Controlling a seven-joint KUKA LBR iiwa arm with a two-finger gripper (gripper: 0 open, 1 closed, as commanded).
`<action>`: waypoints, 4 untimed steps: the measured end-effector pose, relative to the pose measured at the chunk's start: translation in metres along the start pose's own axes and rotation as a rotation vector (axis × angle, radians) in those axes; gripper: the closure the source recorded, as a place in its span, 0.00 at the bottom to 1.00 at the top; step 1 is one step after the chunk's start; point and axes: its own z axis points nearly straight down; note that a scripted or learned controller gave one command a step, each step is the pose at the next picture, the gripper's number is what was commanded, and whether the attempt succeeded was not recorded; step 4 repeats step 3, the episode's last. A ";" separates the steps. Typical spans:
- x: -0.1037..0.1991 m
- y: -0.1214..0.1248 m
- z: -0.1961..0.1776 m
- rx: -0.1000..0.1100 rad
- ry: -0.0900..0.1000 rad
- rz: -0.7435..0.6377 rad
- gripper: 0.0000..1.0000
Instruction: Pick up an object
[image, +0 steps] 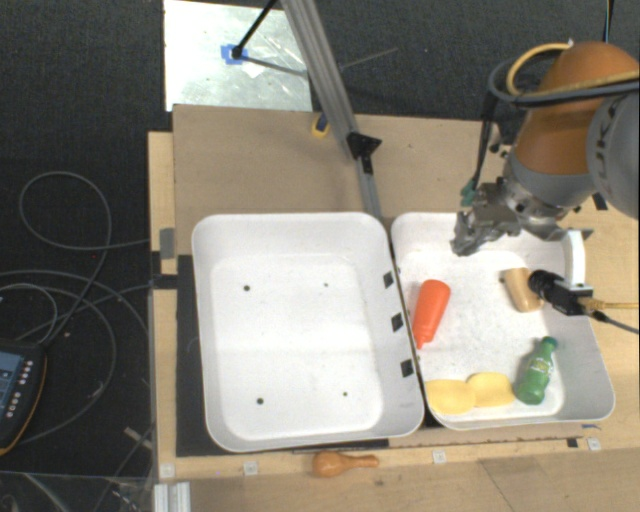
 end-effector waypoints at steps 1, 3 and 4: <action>0.058 0.011 -0.007 -0.003 0.000 0.000 1.00; 0.157 0.036 0.004 -0.001 0.000 0.002 1.00; 0.157 0.036 0.004 -0.001 0.000 0.002 1.00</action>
